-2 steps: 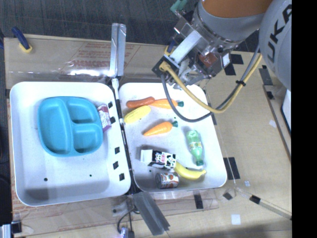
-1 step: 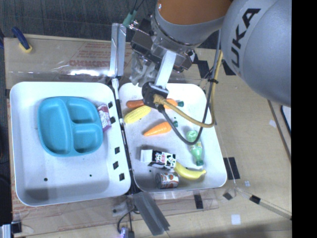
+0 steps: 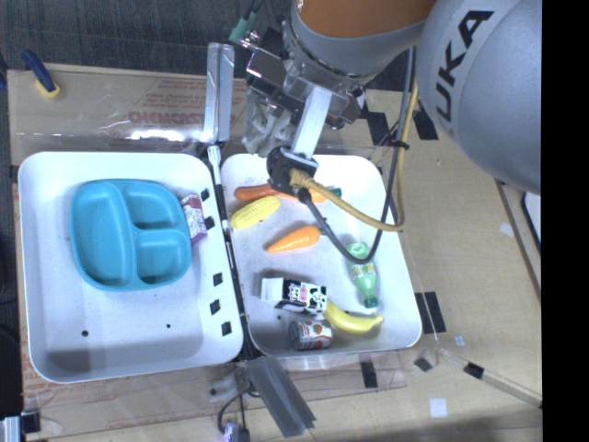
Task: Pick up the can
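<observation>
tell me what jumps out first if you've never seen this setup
The big grey arm with its orange band looms in from the upper right. In the left bin lies a bright blue divided tray. The right bin holds toy food, with the can beside a banana at its near edge.

— What do we see in the right bin [image 3: 396,247]?
— We see the can [image 3: 311,334] lying near its front wall, touching the banana [image 3: 352,319], with a cow-patterned carton [image 3: 294,294] just behind.
— And the hand [image 3: 276,132]?
— We see it over the bin's far edge, well apart from the can. The left bin [image 3: 55,320] carries a blue tray [image 3: 132,233].
</observation>
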Robot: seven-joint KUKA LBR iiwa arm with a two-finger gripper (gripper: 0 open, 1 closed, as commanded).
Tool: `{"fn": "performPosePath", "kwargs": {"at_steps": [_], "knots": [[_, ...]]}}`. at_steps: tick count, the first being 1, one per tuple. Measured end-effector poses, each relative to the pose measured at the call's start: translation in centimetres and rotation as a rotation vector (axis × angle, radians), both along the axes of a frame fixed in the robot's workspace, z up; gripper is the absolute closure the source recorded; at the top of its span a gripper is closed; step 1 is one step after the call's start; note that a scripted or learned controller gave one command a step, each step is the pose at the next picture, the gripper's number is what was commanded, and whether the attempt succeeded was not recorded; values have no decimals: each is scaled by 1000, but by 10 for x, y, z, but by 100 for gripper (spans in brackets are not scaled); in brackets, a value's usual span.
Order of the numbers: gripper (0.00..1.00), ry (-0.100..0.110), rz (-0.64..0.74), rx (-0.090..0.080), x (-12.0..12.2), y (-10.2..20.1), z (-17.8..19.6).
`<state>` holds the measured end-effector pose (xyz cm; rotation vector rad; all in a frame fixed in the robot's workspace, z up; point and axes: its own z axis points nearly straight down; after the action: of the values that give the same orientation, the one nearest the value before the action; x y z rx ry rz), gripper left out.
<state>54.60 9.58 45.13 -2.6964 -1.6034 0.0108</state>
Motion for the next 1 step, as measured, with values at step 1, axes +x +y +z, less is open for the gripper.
{"fn": "performPosePath", "kwargs": {"at_steps": [1], "knots": [[100, 2, 7, 0, 0, 1, 10]]}}
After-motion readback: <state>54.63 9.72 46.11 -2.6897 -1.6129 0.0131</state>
